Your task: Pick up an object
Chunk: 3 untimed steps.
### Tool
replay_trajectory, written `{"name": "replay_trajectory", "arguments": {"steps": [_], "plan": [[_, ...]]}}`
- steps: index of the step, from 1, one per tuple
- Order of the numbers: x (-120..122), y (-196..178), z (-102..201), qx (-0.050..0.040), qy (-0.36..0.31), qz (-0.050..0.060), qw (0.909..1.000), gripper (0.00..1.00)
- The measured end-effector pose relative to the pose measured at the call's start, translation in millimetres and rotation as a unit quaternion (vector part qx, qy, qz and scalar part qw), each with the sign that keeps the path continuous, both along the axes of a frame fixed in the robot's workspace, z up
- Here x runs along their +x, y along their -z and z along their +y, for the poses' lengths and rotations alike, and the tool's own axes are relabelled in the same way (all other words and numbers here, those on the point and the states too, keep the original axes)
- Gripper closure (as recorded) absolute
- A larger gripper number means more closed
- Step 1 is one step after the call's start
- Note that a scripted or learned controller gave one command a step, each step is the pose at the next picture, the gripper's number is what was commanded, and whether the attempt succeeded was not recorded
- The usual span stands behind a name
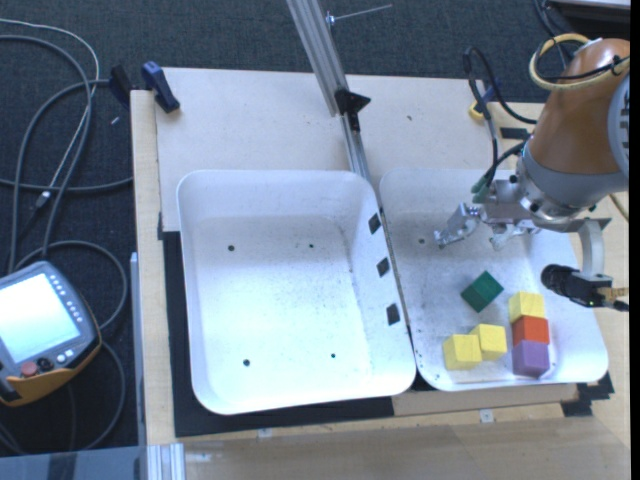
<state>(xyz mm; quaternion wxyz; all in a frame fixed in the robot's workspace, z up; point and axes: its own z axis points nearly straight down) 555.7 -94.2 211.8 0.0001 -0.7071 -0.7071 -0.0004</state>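
End effector [452,230] hung over the right bin [420,193], toward its far edge, tilted, and I could not tell its state from that angle. I saw the blocks clustered at the near right corner: a green block [482,290] nearest, 2 yellow blocks [476,346] touching each other, and a yellow, orange and purple stack [530,332] by the right wall. I judged the green block the best target, since it sat apart; I'd have centred above it and squared to its faces before descending.
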Motion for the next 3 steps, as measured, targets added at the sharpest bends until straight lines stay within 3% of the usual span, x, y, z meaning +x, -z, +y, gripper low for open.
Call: {"name": "replay_trajectory", "arguments": {"steps": [1, 2, 3], "plan": [[35, -10, 14, -0.0004, -0.002, -0.002, 1.0000, 0.00], [34, -20, 13, -0.0004, -0.002, -0.002, 1.0000, 1.00], [34, -20, 13, -0.0006, -0.001, -0.001, 1.0000, 0.00]]}}
